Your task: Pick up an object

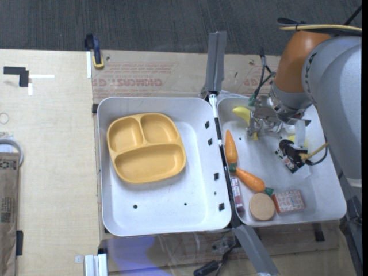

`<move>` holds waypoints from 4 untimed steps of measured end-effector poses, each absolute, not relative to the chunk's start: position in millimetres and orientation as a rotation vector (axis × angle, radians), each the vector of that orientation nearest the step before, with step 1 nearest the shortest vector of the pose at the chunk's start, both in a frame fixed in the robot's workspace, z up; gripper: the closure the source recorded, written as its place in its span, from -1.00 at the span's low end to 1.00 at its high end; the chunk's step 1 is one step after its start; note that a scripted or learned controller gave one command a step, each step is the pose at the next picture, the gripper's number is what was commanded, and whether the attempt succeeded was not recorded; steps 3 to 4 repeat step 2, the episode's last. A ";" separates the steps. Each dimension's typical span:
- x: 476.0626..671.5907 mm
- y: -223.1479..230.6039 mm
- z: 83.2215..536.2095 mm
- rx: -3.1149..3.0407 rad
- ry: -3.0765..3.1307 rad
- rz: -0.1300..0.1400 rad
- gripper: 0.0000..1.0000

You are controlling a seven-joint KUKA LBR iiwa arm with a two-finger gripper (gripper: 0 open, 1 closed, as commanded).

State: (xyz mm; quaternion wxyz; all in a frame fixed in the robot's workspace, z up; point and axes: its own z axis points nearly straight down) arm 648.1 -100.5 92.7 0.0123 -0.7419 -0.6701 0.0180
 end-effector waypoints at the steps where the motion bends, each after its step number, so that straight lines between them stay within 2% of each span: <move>1: 656.1 -146.7 96.7 -2.413 -2.001 0.013 1.00; 2: 645.8 -60.5 202.3 -2.342 -2.094 0.002 1.00; 4: 645.8 -60.5 202.3 -2.342 -2.094 0.002 1.00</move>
